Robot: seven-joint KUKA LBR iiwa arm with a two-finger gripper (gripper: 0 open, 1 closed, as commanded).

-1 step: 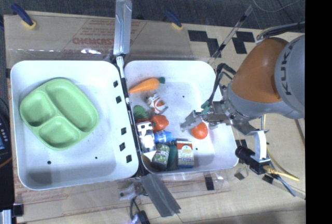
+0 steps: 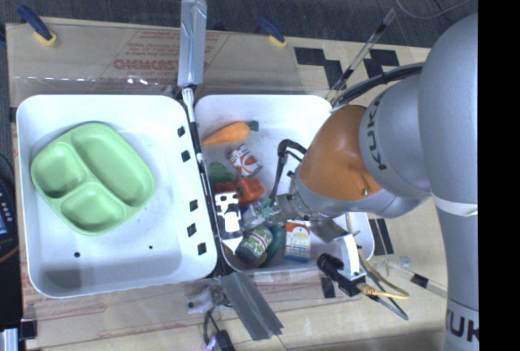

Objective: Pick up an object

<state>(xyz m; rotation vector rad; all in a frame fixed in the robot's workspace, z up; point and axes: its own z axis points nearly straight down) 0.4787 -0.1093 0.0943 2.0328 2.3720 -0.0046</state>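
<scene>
The grey KUKA arm [image 2: 406, 138], orange band [image 2: 337, 154] above its wrist, reaches down into the right bin [image 2: 309, 107]; its gripper [image 2: 272, 207] is buried among the clutter, grip state impossible to tell. A toy carrot [image 2: 226, 133] lies just behind it, a small carton [image 2: 297, 241] just before it. The left bin [image 2: 106, 272] holds a green divided plate [image 2: 91, 176].

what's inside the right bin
In the right bin: a toy carrot, a small carton, a green can and other small packets. The arm covers the bin's right part, so what lies there is hidden.
</scene>
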